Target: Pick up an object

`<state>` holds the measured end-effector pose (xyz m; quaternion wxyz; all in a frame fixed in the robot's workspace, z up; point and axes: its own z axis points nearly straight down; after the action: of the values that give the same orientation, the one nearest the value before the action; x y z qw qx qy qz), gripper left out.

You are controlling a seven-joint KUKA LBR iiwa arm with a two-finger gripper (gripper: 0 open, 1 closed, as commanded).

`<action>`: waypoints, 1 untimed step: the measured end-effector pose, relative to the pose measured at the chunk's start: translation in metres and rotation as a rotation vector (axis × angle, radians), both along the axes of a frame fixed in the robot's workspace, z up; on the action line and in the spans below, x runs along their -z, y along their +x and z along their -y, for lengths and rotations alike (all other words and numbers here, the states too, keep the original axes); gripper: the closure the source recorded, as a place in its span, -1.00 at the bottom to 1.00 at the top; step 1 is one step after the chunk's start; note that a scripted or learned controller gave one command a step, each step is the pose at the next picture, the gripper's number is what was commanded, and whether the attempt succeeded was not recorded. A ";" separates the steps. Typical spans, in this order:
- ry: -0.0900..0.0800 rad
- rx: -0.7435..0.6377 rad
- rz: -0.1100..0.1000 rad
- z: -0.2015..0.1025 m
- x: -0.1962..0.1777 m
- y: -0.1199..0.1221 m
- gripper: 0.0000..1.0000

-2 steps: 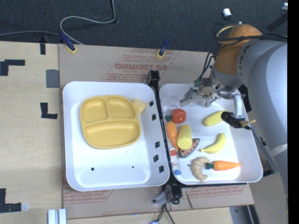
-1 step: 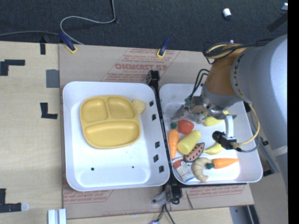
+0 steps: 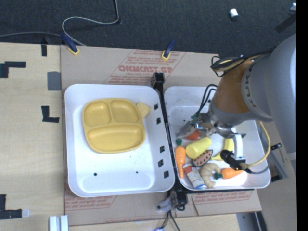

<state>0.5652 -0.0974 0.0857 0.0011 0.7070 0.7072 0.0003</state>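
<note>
The right bin holds a heap of toy food along its near side: a carrot, a yellow rounded piece, a watermelon slice, a tan bread piece, a second orange carrot and a small box. My gripper hangs low over the middle of this bin, just above the yellow piece, with a small red-orange item right under its tip. The wrist hides what lies beneath it.
The left bin carries a yellow divided plate with a small yellow piece by its far right corner. A black divider runs between the bins. The arm's bulk covers the right bin's far right side.
</note>
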 end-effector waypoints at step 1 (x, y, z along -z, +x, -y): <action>0.001 0.000 0.000 0.000 -0.010 0.000 1.00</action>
<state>0.5657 -0.0971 0.0958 0.0008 0.7068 0.7074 0.0007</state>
